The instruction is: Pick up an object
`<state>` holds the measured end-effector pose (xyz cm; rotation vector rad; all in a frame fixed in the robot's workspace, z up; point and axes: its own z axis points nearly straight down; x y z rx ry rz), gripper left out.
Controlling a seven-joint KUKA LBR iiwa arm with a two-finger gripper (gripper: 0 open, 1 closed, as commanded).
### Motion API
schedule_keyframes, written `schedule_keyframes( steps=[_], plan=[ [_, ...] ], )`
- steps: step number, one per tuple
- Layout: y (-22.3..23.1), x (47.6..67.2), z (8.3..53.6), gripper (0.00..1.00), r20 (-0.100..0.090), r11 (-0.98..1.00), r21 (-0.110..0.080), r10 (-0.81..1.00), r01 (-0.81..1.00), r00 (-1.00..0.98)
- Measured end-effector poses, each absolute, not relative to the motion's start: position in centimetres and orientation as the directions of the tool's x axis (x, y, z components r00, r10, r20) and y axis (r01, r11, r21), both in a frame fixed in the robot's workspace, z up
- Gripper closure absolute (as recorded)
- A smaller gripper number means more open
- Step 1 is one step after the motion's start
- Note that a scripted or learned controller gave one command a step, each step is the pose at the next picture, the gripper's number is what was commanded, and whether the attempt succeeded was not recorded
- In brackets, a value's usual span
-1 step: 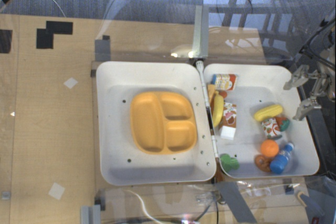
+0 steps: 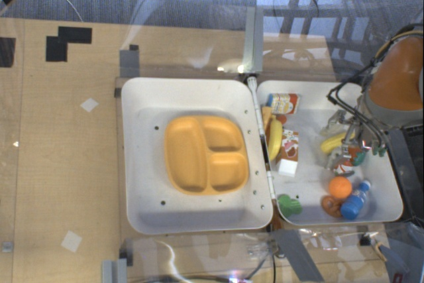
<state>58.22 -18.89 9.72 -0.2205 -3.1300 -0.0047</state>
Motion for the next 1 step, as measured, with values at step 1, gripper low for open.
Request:
schedule_keyframes(
  steps=[1],
  plan=[
    [-16.11, 51.94, 11.44, 0.00, -0.007, 0.875, 0.003, 0.483, 0.483, -0.875]
  ],
)
